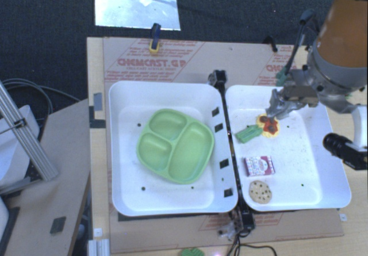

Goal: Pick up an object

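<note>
The step in hand looks like the approach to a grasp: the tool (275, 110) hangs low over the upper part of the right bin (330, 191), its tip right above a small red-and-yellow toy (269, 126), with a green piece (248, 133) lying just beside that toy toward the divider. Whether the tool is spread or closed cannot be told from this slant, and nothing can be seen between its tips, so no object counts as held. Further down the same bin lie a small pink-and-white box (259, 165) and, near the bottom rim, a round cookie (260, 192), both apart from the tool. The next move, as a judgement, calls for a short straight descent onto the toy and a firm close, since it is small, flat and crowded by the green piece. The left bin (123, 191) carries a green divided plate (175, 145). Both bins sit on a board-covered worktop (172, 62) printed with red lettering; dark carpet (46, 13) lies beyond, with a shiny metal sheet (138, 10) on it.
</note>
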